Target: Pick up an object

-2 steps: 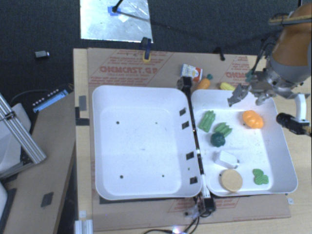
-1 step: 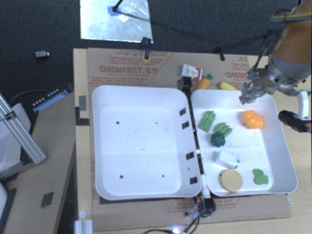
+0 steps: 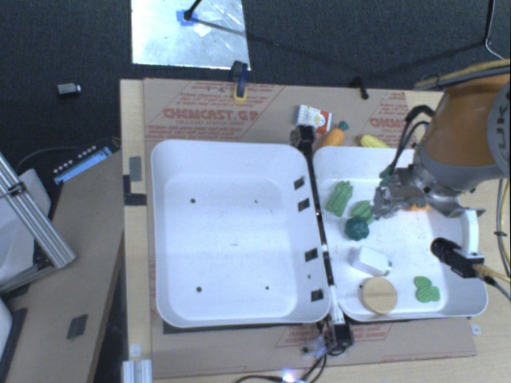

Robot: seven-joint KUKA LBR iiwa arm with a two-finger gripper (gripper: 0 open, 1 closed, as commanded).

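Start at your left: the left bin [image 3: 231,238] has nothing in it to pick, so nothing there bears on the job. Moving right across the black clips on the divider, the right bin [image 3: 471,294] carries all the candidates: a ribbed green block [image 3: 339,197] near the divider, a small green piece [image 3: 362,210] just beside it, a dark teal lump [image 3: 357,229] below those, a white block [image 3: 372,259], a round wooden disc [image 3: 378,295] near the front rim, and a green leafy toy [image 3: 427,290] toward the front right corner.

The gripper [image 3: 386,200] sits low over the bin's upper middle, just beside the small green piece and above the teal lump. You cannot tell from this angle whether its fingers are spread or pressed together, and no object shows between them. So judge the task as not yet done: the arm is placed for a grab, probably at the small green piece or the teal lump, but closing on something and lifting it out are both left.

As for the surroundings, both bins rest on a printed cardboard sheet [image 3: 207,110] on the bench, with a few small toys [image 3: 334,136] lying loose behind the right bin. Beyond is dark carpet [image 3: 64,22] with a shiny square sheet [image 3: 188,22] on it.
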